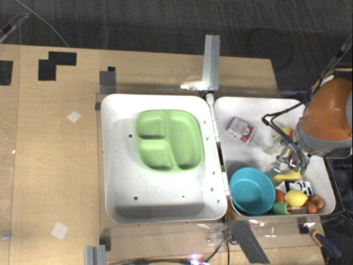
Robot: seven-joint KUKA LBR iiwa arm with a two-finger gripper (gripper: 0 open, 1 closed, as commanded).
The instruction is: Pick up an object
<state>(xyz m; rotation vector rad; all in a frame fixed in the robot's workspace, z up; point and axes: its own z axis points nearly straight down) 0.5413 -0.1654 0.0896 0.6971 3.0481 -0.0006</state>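
From the camera view, the bench carries 2 white bins side by side. The left bin (118, 148) holds 1 thing, a green divided tray (168, 139) lying flat near its middle. The right bin (259, 106) holds the loose things: a small red and white box (240, 129) toward the far side, a blue bowl (252, 190) at the near left corner, and a cluster of small toy foods along the near right, among them a yellow banana (287, 176), a lemon (296, 198), something green (280, 207) and something reddish brown (314, 204).

The arm (328, 117) reaches in from the right, its orange band over the right bin's right side. The gripper (287, 160) hangs low over that bin, just above the banana and near the cluster. Its metal end is small and blurred, so I cannot tell how it is set, and nothing can be made out in its hold.

As a judgement, the task is at an early stage: the approach to the right bin looks made, but no object appears lifted. Everything seems to rest on the bin floor. Left to do: close on 1 thing, likely the banana or a neighbour, and raise it clear.
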